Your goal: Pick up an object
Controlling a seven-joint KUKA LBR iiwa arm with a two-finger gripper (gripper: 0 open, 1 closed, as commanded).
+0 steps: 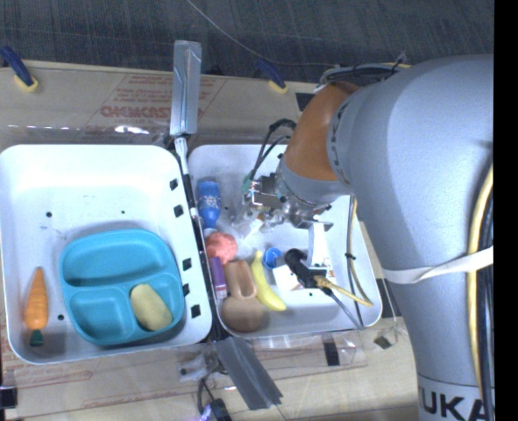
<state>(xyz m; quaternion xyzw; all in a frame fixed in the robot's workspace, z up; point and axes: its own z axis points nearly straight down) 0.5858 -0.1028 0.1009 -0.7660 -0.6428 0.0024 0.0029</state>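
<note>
Counting the bins: we see two, a left bin (83,191) and a right bin (225,161), side by side along one shared wall.
Left bin contents: one blue plate (109,270) with three compartments, one yellow potato (151,307) in its lower right compartment, and one carrot (36,296) lying near the plate by the bin's left wall.
Right bin contents: one blue bottle (209,202), one pink lump (223,247), one brown roll (239,289), one banana (267,288) and one small blue piece (272,257), all crowded toward the shared wall.
Arm pose: it reaches in from the right, its orange band above the right bin and the wrist bent down toward the bin's middle.
Gripper (260,202): low over the right bin, near the blue bottle and the pink lump.
Grip: we cannot tell how far it is open or whether it has hold of anything.
Things to pick: the nearest are the blue bottle and the pink lump, both resting in the right bin.
Hidden: the arm covers much of the right bin's far side; we cannot tell what the brown roll is.
</note>
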